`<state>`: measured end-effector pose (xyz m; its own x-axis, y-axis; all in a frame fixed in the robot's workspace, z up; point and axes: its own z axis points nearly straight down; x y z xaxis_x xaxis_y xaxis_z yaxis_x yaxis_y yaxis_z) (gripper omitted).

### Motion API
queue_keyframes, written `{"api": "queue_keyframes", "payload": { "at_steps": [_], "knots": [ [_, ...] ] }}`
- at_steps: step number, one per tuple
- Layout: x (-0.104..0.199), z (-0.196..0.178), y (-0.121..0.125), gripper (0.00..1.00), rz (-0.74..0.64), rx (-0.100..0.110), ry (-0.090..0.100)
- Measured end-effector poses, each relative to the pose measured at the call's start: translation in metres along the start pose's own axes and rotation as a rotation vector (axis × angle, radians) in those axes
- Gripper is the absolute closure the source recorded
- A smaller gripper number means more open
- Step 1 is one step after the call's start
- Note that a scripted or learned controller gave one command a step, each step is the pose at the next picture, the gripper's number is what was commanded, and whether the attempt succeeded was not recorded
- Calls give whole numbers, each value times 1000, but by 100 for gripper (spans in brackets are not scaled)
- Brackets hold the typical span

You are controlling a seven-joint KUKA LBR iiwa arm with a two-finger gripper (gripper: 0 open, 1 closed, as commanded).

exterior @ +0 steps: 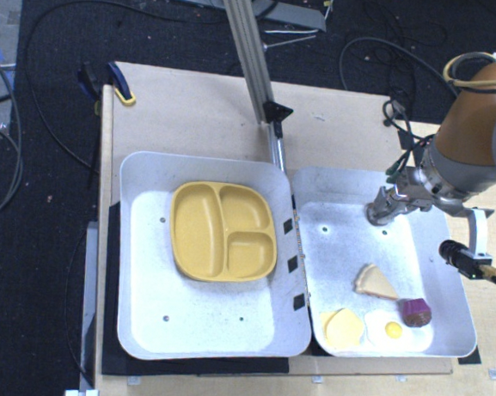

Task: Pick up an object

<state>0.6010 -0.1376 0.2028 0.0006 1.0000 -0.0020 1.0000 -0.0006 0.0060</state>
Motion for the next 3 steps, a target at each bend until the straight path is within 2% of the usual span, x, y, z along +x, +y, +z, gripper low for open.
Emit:
{"api": "queue_keyframes", "payload": {
  "at_steps": [1,2,3],
  "knots": [
    [0,-54,2,100,-4,0,0],
    [57,-40,-16,100,-8,8,4],
    [107,-47,-36,100,-9,7,4]
  ]
}}
